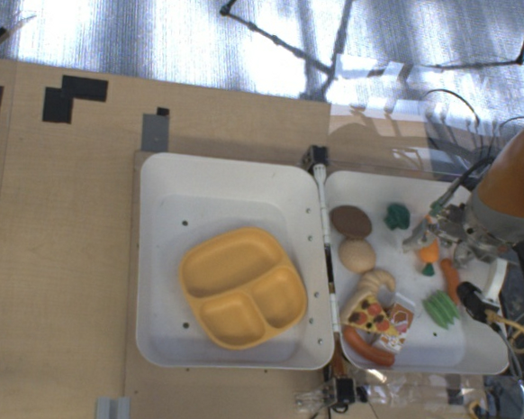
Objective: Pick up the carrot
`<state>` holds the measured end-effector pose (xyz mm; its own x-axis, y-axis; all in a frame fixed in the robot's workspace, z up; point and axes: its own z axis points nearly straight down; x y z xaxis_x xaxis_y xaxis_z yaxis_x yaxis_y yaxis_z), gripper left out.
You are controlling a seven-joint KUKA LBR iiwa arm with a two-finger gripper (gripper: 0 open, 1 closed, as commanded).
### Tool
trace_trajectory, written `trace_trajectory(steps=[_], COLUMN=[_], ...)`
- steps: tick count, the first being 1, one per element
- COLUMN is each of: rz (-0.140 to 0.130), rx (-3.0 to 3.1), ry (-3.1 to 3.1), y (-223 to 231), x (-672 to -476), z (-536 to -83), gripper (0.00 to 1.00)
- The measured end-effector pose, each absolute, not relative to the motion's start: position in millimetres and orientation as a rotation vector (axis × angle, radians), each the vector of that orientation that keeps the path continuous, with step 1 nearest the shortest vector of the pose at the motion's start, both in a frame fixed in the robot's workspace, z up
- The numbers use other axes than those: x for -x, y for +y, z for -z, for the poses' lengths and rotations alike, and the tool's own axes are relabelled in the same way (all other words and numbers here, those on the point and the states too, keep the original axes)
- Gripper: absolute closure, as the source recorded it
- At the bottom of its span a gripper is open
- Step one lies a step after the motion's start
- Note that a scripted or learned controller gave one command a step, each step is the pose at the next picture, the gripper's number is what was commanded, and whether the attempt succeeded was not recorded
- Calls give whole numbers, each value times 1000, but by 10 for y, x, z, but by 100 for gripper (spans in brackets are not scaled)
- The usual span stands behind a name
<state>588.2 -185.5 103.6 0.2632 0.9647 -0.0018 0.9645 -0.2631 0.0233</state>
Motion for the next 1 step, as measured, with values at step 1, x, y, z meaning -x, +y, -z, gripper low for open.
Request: trace_trajectory(steps=[1], rz=[-26], rx=[-2473], ry=[1899], y=[-1847], x=[-5906], z=[-1157], gripper=[100])
